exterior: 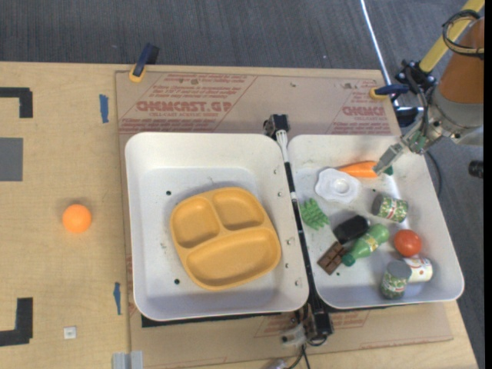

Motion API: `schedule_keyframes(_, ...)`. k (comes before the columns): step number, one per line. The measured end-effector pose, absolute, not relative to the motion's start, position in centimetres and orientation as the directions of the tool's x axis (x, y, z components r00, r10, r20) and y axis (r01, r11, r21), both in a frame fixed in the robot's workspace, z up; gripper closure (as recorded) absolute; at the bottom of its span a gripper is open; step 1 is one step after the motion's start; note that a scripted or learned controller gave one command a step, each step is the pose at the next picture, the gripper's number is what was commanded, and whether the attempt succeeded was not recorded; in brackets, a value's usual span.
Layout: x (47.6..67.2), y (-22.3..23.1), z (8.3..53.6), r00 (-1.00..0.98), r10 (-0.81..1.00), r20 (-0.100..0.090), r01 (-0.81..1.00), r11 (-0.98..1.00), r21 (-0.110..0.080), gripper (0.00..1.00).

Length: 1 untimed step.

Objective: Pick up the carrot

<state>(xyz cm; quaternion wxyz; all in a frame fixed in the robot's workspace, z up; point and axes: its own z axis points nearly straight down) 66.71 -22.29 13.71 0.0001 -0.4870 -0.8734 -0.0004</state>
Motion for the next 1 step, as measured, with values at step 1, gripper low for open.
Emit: schedule_keyframes(1, 66.21, -17.0, 8.41, -0.513, 0.858, 0.012, 0.858, 0.514, -0.02, 0.0)
